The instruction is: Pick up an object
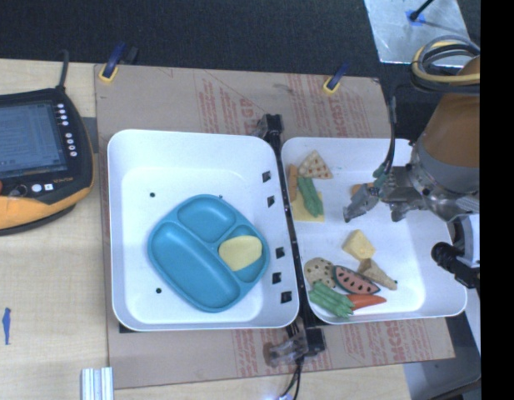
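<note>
The right bin (406, 307) holds several toy foods. A tan cracker wedge (315, 167) and a green pod (309, 193) on a yellow slab (310, 212) lie along its left wall. A yellow cheese wedge (357, 245) sits mid-bin. A watermelon slice (355, 280), a brown cookie (317, 269), a green bean bundle (331, 300) and a carrot (370, 301) cluster at the front. My gripper (374, 212) hangs over the middle of this bin, just behind the cheese wedge. It is open, with nothing between its fingers (353, 210).
The left bin (127, 223) bears a blue divided plate (190, 261) with a pale yellow piece (240, 252) in one compartment. A tablet-like pendant (32, 152) lies on the bench at far left. The arm's orange band (452, 132) rises over the right bin's far right side.
</note>
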`<state>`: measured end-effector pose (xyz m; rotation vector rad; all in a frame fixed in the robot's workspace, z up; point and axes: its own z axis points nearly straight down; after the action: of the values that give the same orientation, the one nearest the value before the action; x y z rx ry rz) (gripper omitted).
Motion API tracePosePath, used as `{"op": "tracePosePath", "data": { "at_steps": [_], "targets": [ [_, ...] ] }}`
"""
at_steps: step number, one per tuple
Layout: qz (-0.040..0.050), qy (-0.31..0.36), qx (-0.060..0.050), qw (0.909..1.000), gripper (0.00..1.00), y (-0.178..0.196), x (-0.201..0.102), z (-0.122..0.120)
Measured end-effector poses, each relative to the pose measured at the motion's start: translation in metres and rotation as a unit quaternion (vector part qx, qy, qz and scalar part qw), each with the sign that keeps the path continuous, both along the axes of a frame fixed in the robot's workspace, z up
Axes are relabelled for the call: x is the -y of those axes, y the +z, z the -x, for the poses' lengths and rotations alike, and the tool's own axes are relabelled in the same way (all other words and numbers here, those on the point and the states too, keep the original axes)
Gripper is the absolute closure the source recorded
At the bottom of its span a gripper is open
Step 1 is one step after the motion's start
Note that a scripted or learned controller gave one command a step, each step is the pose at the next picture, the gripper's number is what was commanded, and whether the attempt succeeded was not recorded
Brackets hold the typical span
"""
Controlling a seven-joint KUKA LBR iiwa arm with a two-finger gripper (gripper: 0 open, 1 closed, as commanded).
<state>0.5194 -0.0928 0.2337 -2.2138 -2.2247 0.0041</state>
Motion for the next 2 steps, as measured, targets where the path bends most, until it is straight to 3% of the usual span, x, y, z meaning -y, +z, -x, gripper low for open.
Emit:
{"op": "tracePosePath", "data": {
  "at_steps": [1, 2],
  "targets": [
    [0.0004, -0.001, -0.003, 1.0, 0.0, -0.065, 0.025, -0.011],
    [-0.0001, -0.001, -0.003, 1.0, 0.0, -0.137, 0.054, 0.005]
  ]
}}
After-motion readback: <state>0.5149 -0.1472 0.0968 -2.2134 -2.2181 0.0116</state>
